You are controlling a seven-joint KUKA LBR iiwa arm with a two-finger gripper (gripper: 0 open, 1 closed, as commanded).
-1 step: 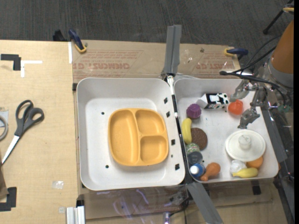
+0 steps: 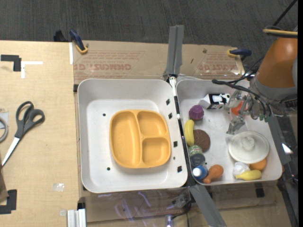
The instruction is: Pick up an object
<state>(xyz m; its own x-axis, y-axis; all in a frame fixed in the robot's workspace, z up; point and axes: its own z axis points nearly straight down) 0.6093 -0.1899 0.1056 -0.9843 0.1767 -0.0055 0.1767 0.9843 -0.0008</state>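
two white bins sit side by side on the bench. we see the left bin (image 2: 90, 141) first, as it is the biggest thing, and a yellow tray (image 2: 140, 138) with three parts lies flat in the middle of it. the right bin (image 2: 215, 126) touches it along the middle edge and holds a pile of small toys.

the arm (image 2: 279, 63) comes in from the right, grey with a wide orange band, and it hangs over the far right part of the right bin. its gripper (image 2: 236, 122) points down over the bin floor, just on the far side of a white lid (image 2: 248, 145). we see nothing between its fingers, and we cannot tell if they are spread or closed.

the white lid is round with a knob on top and sits on the right side of the bin. near it, at the near right corner, lie an orange ball (image 2: 259, 164) and a small yellow banana (image 2: 248, 175), touching each other. by the left wall of that bin we see a yellow toy (image 2: 189, 131), a brown ball (image 2: 201, 138) just beside it, and a purple ball (image 2: 196, 112) on the far side of them. a toy chicken leg (image 2: 215, 171) lies at the near edge, beside a blue and white thing (image 2: 199, 172). a black and white toy (image 2: 218, 99) sits at the far side.

scissors (image 2: 21, 126) lie on the bench, well left of the bins.
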